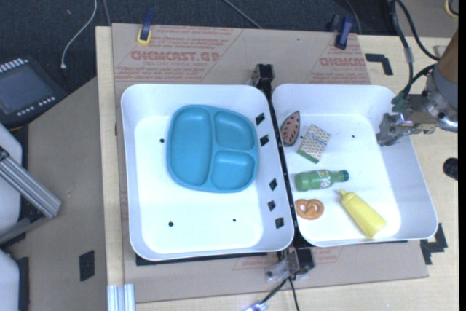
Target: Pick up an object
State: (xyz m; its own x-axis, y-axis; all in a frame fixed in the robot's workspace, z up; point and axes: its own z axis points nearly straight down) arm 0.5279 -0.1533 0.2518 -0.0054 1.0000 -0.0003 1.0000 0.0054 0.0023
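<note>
Nothing's picked up yet: your gripper [387,129] hangs at the right bin's [408,171] right edge, finger state unreadable, with the green bottle [320,178], yellow mustard bottle [362,213], pretzel [309,209] and watermelon slice [290,127] lying untouched to its left.

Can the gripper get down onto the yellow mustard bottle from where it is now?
Probably yes. The gripper sits at the right bin's far right edge, and the yellow mustard bottle lies apart from the green bottle and pretzel, with bare floor between.
</note>
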